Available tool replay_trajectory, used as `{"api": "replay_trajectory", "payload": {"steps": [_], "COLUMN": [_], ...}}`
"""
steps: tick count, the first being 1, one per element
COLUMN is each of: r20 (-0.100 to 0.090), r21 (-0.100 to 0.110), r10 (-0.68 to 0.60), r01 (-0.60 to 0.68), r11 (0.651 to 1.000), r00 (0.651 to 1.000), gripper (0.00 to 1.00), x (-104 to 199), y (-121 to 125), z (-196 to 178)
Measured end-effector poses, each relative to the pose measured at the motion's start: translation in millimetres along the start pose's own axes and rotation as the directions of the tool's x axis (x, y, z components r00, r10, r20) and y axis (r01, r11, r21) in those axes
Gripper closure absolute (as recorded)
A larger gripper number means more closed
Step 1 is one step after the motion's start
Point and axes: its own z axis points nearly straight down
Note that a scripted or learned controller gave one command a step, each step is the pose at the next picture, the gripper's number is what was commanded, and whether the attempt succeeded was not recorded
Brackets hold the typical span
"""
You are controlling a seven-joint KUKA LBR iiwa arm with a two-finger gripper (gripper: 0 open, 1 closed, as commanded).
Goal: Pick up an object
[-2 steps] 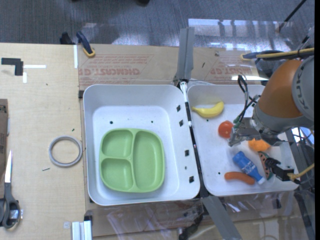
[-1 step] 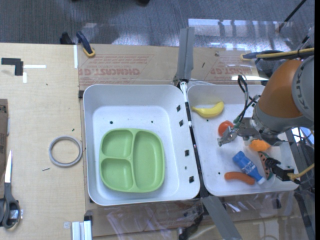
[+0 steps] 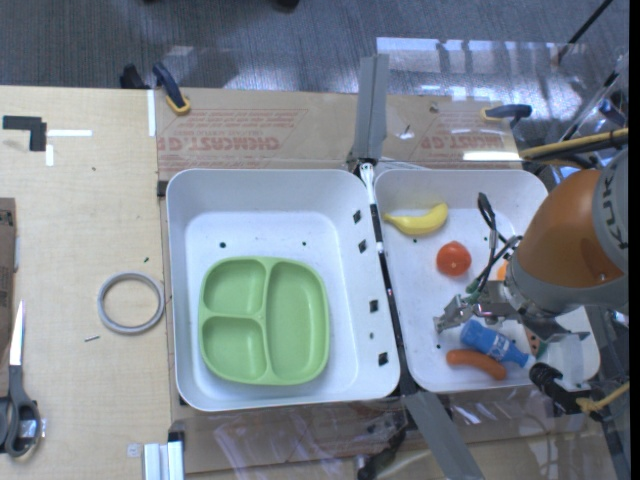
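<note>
In the right bin (image 3: 415, 358) lie a yellow banana (image 3: 418, 220), a red tomato (image 3: 453, 258), a blue bottle (image 3: 493, 343) and an orange-red sausage (image 3: 476, 363). A thin black utensil (image 3: 487, 213) rests near the bin's far right. My gripper (image 3: 455, 316) hangs low over the bin's near half, just left of the blue bottle and above the sausage. Nothing is visibly held in it. The arm's orange band (image 3: 570, 238) covers the right part of the bin.
The left bin (image 3: 190, 218) holds a green divided plate (image 3: 265, 320). On the wooden bench to the left lie a grey tape ring (image 3: 131, 301) and scissors (image 3: 15, 408). A metal divider (image 3: 372, 258) runs between the bins.
</note>
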Motion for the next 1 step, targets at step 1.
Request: {"api": "replay_trajectory", "payload": {"steps": [1], "r20": [0.0], "r21": [0.0], "r10": [0.004], "r01": [-0.004], "r11": [1.0], "r00": [1.0], "gripper": [1.0], "x": [-0.5], "y": [0.2], "z": [-8.4]}}
